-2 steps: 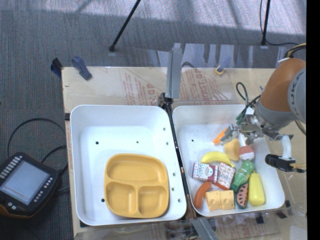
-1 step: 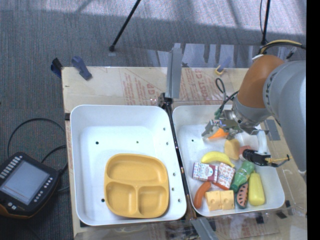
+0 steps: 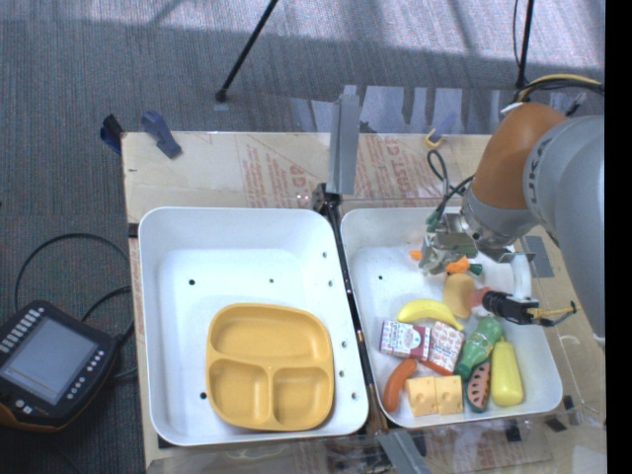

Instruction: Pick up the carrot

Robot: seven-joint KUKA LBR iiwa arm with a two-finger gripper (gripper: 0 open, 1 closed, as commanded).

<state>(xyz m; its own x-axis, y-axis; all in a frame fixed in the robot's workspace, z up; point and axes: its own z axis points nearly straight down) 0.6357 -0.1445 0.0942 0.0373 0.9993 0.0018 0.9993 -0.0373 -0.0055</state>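
Observation:
The carrot (image 3: pixel 457 264) is a small orange piece with a green top. It lies in the upper part of the right bin (image 3: pixel 375 230), near the back wall. My gripper (image 3: pixel 438 251) is low over it, and orange shows on both sides of the gripper. The gripper's body hides the middle of the carrot. I cannot make out whether the carrot is gripped or only lying under the gripper.
Just in front of the carrot lie a peach-coloured round piece (image 3: pixel 459 292) and a banana (image 3: pixel 427 311). Further forward are a red box (image 3: pixel 402 339), green bottle (image 3: pixel 481 339), yellow corn (image 3: pixel 506 373), cheese (image 3: pixel 435 395) and sausage (image 3: pixel 397 383). A yellow divided plate (image 3: pixel 269 366) sits in the left bin (image 3: pixel 197 245).

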